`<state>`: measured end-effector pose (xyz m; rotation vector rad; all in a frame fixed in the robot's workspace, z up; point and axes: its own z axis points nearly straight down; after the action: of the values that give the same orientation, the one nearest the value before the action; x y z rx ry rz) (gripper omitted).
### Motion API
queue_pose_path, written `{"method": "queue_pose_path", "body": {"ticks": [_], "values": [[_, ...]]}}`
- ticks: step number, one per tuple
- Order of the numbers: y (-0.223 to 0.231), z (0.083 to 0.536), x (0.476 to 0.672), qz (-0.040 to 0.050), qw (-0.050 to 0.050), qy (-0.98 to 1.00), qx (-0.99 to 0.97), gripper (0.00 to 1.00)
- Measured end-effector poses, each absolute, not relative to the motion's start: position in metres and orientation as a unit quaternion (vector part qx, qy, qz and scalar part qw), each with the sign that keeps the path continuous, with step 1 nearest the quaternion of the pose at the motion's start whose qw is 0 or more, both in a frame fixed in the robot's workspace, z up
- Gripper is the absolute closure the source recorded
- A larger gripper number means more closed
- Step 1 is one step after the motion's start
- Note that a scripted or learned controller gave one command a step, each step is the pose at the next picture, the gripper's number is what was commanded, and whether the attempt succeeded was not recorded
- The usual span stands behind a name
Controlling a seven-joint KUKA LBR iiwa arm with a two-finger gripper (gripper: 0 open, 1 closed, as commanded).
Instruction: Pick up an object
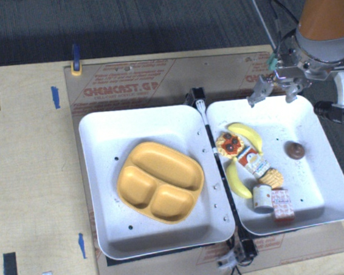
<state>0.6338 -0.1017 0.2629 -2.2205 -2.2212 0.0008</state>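
Note:
My gripper [274, 92] hangs over the back rim of the right bin [332, 178], its two fingers spread apart with nothing between them. Below it in that bin lie a yellow banana [247, 133], a second banana [238, 182], a colourful snack packet [229, 144], a small red-and-white packet [255, 161], a waffle-like cracker [273, 178], a small grey can [262, 197], a pink-red box [282, 204] and a brown round piece [294, 150]. All of these sit apart from the gripper.
The left bin [99, 172] holds a yellow three-compartment plate [159, 181]. Both bins rest on a cardboard sheet [129, 83] on the wooden bench. A black clip [195, 95] sits at the back where the bins meet. Cables run at the front edge.

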Motion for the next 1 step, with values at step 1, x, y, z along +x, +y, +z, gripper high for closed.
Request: {"method": "queue_pose_path", "body": {"ticks": [1], "values": [[-0.1184,0.1192,0.5967,0.0005,0.001,-0.707,-0.707,0.0]]}}
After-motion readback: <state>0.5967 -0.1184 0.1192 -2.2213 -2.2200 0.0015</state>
